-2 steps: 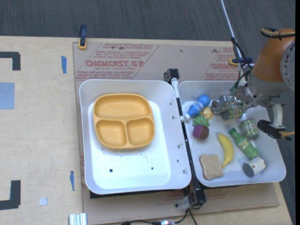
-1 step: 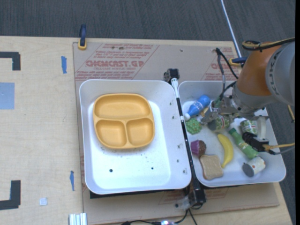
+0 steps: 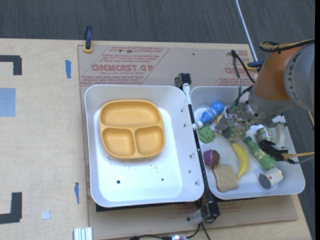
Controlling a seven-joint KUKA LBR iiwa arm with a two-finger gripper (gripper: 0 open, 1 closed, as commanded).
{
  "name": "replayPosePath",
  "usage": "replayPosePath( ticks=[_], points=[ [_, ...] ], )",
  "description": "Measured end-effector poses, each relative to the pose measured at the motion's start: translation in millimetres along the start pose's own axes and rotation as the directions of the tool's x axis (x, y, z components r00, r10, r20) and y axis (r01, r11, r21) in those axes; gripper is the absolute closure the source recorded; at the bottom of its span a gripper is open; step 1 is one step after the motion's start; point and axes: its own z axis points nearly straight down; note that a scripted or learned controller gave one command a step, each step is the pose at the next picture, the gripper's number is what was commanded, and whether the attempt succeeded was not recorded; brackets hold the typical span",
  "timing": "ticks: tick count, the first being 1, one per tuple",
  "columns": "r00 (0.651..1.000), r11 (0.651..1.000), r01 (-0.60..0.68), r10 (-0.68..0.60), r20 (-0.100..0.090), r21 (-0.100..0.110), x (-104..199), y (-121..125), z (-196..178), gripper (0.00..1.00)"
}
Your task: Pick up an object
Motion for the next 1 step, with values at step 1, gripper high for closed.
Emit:
replayPosePath(
  ticks=[1],
  points=[
    [1.000,1.000,-0.004,0.004,0.004,0.014,25.1,41.5,8.7,1.00]
  ],
)
